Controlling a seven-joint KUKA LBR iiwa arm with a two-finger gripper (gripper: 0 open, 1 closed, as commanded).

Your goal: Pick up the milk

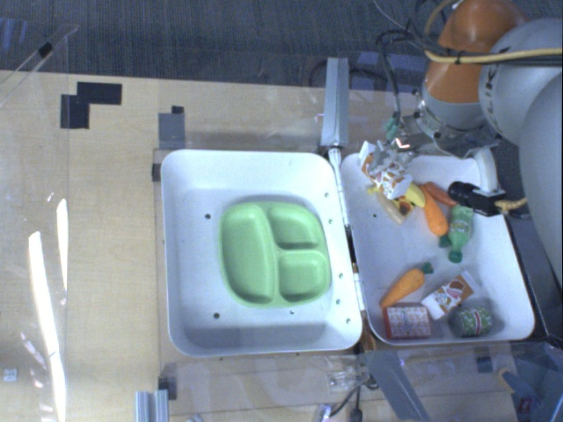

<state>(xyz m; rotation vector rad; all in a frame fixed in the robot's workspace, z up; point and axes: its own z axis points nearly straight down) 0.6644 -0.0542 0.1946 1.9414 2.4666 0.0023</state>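
The milk (449, 295) is a small white carton with red-brown print, lying on its side near the front of the right bin (519, 271). It rests between an orange carrot (404, 285) and a green can (473, 321). My gripper (395, 141) is at the bin's far left corner, just above a crinkled snack bag (385, 176), well away from the milk. Nothing from the bin shows in it.
A green divided plate (274, 251) lies in the left bin (189, 236). The right bin also holds a banana (412, 197), a second carrot (435, 217), a green bottle (457, 228) and a red box (407, 322). The arm overhangs the bin's far right.
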